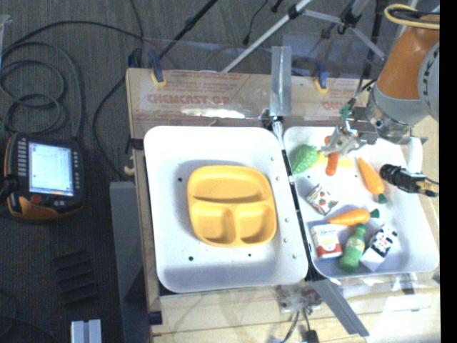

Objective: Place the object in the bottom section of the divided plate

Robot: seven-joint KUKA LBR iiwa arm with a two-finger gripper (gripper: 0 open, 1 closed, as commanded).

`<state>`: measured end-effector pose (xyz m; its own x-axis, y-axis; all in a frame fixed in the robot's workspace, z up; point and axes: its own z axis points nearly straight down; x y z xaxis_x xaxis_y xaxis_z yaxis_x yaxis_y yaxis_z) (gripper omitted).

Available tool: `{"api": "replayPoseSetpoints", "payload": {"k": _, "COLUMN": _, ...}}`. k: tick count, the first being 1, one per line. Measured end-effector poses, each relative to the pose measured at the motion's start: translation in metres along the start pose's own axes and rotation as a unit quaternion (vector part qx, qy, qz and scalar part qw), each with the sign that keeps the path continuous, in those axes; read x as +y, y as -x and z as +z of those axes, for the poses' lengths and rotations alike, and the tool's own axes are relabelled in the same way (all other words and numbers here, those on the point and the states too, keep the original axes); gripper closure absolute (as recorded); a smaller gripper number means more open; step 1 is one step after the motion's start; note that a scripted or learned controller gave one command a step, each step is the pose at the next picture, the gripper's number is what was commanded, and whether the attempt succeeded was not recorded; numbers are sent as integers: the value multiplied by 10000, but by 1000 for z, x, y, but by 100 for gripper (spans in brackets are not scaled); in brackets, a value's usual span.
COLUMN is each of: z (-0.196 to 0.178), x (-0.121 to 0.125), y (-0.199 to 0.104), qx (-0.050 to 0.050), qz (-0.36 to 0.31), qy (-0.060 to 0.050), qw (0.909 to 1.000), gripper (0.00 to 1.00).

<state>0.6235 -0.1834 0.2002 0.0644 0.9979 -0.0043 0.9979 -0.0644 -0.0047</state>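
Observation:
A yellow divided plate [230, 204] lies in the left white bin [164, 191]. It has one long section on its far side and two smaller sections on its near side, all bare. My gripper [341, 144] hangs over the far left part of the right bin [421, 263]. Right beneath its tip is a short orange carrot piece [331, 164], next to a green leafy vegetable [303, 158]. I cannot make out whether the carrot piece is gripped or just lying below the tip.
The right bin also holds a longer carrot [370, 176], another carrot [350, 216], a small carton [323, 199], a red-and-white box [327, 240], a green bottle [353, 249] and a cow-patterned carton [382, 243]. A raised divider [285, 184] separates the bins.

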Motion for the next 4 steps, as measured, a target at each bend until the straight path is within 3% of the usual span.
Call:
{"api": "replayPoseSetpoints", "payload": {"k": 1, "z": 28, "x": -9, "y": -62, "qx": 19, "qz": -547, "qy": 1, "qw": 9985, "gripper": 100}}
{"api": "replayPoseSetpoints", "payload": {"k": 2, "z": 18, "x": -43, "y": -111, "qx": 19, "qz": -917, "qy": 3, "qw": 9958, "gripper": 100}}
{"api": "replayPoseSetpoints", "payload": {"k": 3, "z": 18, "x": -48, "y": -192, "qx": 21, "qz": -1852, "qy": 3, "qw": 9827, "gripper": 100}}
{"api": "replayPoseSetpoints", "payload": {"k": 4, "z": 18, "x": -48, "y": -192, "qx": 24, "qz": -1851, "qy": 4, "qw": 9827, "gripper": 0}}
